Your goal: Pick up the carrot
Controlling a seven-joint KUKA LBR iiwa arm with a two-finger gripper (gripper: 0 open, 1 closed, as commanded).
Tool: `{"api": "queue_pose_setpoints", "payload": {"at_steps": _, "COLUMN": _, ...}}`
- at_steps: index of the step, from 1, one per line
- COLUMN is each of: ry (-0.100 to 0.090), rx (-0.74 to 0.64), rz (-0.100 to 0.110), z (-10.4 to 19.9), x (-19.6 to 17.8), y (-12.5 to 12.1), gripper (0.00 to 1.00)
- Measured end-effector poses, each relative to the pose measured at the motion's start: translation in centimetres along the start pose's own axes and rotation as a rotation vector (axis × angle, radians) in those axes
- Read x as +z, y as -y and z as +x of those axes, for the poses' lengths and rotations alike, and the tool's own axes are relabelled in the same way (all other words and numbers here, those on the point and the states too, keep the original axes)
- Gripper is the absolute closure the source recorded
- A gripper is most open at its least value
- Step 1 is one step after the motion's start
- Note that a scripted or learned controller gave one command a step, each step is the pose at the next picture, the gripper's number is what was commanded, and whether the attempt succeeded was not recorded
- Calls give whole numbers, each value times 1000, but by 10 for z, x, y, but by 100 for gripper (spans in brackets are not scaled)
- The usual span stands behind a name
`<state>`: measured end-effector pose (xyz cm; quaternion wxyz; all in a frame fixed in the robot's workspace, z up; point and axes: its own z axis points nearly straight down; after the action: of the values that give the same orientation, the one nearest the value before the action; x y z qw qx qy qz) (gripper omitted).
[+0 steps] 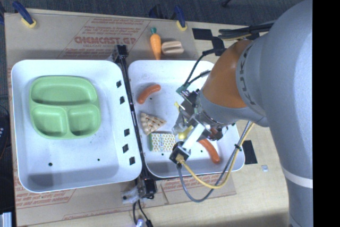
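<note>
The carrot [155, 45], orange with a green top, lies on the cardboard just behind the right bin's [139, 73] far rim, outside both bins. My gripper [187, 112] hangs low over the middle of the right bin, well in front of the carrot and to its right. The wrist covers most of it, and I see nothing held in it.
A tan bun [172, 48] lies right beside the carrot. The right bin holds a sausage [149, 93], a wedge-shaped waffle piece [152, 123], a green-and-white block [161, 141] and a second sausage [210, 150] near the gripper. A green divided tray [65, 106] sits in the left bin [21, 130].
</note>
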<state>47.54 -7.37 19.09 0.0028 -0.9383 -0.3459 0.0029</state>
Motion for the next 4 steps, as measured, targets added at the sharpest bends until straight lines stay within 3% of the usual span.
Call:
{"api": "queue_pose_setpoints", "payload": {"at_steps": 1, "ry": -3, "rx": 211, "rz": -3, "z": -14, "x": -107, "y": -64, "gripper": 100}}
{"api": "queue_pose_setpoints", "payload": {"at_steps": 2, "ry": -3, "rx": 178, "rz": -3, "z": -69, "x": -148, "y": -80, "gripper": 100}}
{"api": "queue_pose_setpoints", "payload": {"at_steps": 3, "ry": -2, "rx": 299, "rz": 1, "z": -58, "x": -18, "y": -68, "gripper": 100}}
{"api": "queue_pose_setpoints", "payload": {"at_steps": 4, "ry": -2, "rx": 30, "rz": 0, "z": -60, "x": 100, "y": -71, "gripper": 100}}
